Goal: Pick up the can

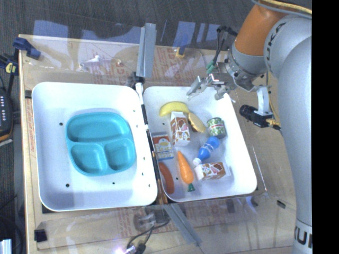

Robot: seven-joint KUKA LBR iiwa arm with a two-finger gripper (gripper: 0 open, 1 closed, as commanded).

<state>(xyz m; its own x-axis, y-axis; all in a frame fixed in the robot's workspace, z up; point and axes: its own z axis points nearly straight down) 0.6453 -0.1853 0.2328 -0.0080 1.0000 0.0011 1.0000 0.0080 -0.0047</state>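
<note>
small round green can (pixel 216 127) in white bin (pixel 241 157).

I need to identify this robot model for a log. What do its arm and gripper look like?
The arm is smooth, rounded light grey, with an orange band above the wrist and dark lettering on its casing. The gripper is small, bare metal, two thin fingers.

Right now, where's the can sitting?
The can lies in the right bin, toward its right side, just above the blue bottle and right of the milk carton.
</note>
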